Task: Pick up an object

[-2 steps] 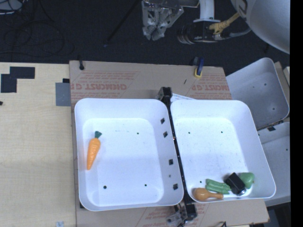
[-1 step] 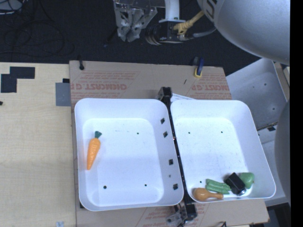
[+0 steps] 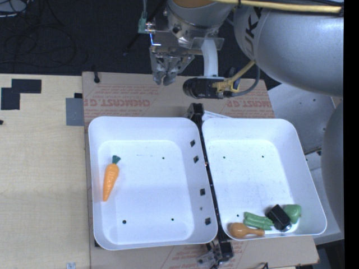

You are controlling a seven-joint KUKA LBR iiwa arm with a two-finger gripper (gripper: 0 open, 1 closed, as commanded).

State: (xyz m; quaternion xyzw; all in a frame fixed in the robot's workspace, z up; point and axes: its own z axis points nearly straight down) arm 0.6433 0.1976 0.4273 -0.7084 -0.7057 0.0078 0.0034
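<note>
**Gripper parked high, objects waiting low in both bins**

The gripper [image 3: 166,74] hangs near the top centre of the frame, above the cardboard sheet [image 3: 140,97] behind the bins, and holds nothing. Its fingers point down and look close together, but the view is too dark and small there to tell whether the jaws are apart or closed.

Candidates lie in two places. A toy carrot [image 3: 110,178] rests alone at the left side of the left bin [image 3: 140,125], near the left wall but apart from it. In the lower right corner of the right bin [image 3: 247,126] sits a cluster: a tan pear-shaped piece [image 3: 244,230], a green pod [image 3: 258,221], a black block [image 3: 279,217] and a green lump [image 3: 293,210], touching or overlapping and pressed against the lower rim.

The carrot seems the better choice. It has open floor on its right and below, so the fingers could straddle its narrow width across the long axis. The cluster offers little room: the corner walls crowd two sides and neighbours block clean finger entry.

Travel from the top of the frame down and left crosses only the bin's upper rim; descending well inside the wall would avoid clipping it.
</note>
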